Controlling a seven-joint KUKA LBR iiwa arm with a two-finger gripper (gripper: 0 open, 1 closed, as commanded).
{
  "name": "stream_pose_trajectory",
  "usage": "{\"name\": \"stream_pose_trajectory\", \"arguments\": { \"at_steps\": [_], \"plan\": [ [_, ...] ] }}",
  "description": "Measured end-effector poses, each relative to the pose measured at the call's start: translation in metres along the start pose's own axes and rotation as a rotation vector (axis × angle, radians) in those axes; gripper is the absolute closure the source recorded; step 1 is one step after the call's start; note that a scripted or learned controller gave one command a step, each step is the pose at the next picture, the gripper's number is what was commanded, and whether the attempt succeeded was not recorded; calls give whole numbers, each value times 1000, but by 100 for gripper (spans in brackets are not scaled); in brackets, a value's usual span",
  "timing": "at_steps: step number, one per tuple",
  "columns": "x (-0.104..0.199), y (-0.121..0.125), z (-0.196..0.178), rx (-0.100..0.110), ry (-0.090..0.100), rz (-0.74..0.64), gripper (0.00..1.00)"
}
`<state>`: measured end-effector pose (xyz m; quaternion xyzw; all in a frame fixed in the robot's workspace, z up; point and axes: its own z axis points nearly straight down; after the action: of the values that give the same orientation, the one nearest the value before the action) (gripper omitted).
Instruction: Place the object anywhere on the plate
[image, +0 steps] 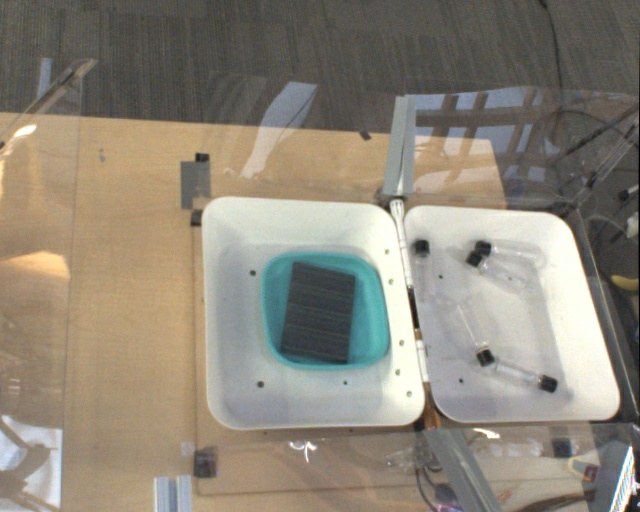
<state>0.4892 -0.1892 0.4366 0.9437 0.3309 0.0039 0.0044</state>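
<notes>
At the near edge of the wooden worktop sits a small black clamp, just below the left bin. In that bin a teal plate holds a dark ribbed block, lying flat near its middle and slightly tilted. The right bin holds several clear tubes with black caps, scattered apart.

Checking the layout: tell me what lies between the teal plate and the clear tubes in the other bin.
In the camera view, the two bins' adjoining white rims lie between the teal plate and the clear tubes.
</notes>
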Motion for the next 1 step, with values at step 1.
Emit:
{"name": "stream_pose_trajectory", "arguments": {
  "at_steps": [1],
  "plan": [
    [-7,11,0,2,0,120,0]
  ]
}}
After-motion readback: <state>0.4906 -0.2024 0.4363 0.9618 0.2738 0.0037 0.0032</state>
